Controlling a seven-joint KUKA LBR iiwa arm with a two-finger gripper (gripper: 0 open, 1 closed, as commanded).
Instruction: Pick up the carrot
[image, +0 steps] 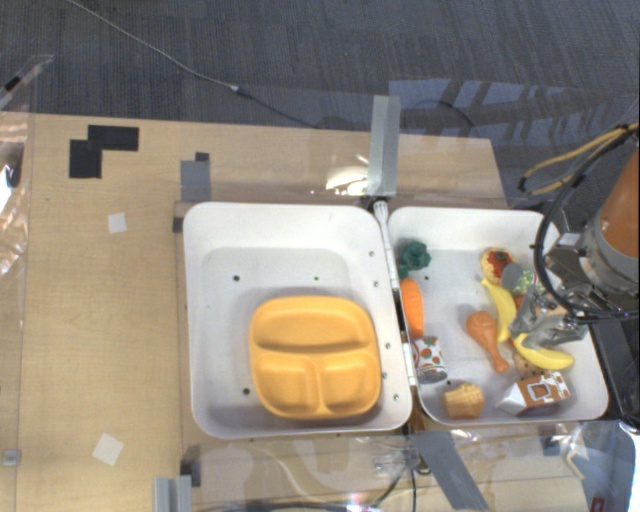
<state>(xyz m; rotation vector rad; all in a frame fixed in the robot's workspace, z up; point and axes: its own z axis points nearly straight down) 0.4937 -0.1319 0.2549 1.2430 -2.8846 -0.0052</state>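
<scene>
Pincer (540, 322) hangs over the bananas (510, 315), well apart from the carrot (411, 305); its spread cannot be told.

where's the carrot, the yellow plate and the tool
carrot (411, 307), camera view, middle of its orange body
yellow plate (314, 328), camera view, ridge between its compartments
tool (535, 318), camera view, its tip over the banana

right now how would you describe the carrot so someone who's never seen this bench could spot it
Of the two white bins, look in the right-hand bin, along its left wall beside the divider. The carrot lies there lengthwise, its green leafy top pointing to the far end. It is the only plain orange tapered piece; the small can just below it is red and white.
</scene>
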